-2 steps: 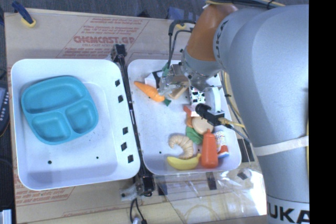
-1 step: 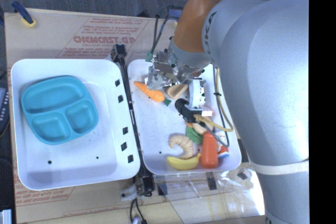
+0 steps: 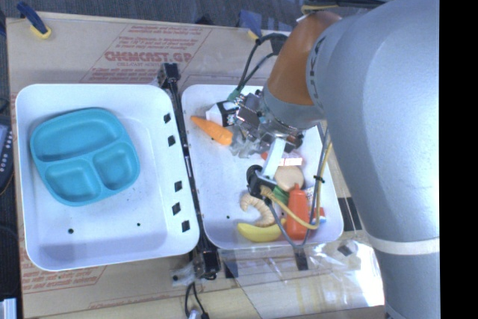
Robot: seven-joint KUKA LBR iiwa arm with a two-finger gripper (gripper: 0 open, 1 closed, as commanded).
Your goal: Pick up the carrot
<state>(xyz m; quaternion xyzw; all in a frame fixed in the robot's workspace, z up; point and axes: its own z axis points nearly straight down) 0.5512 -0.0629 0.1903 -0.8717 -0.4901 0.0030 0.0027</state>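
An orange carrot [image 3: 212, 130] lies in the right bin [image 3: 216, 220], near its upper left corner, pointing toward the bin's left wall. The gripper [image 3: 243, 141] hangs low just to the right of the carrot, at or close to its thick end. I see nothing lifted off the bin floor. The grey arm with its orange band [image 3: 295, 71] reaches in from the right and hides the bin's upper right part.
A blue divided plate [image 3: 84, 155] sits in the left bin [image 3: 45, 250]. In the right bin's lower part lie a yellow banana [image 3: 259, 232], a red item [image 3: 297, 211], a pale curved piece [image 3: 258, 207] and a beige round piece [image 3: 289, 177]. A white item [image 3: 219, 113] lies behind the carrot.
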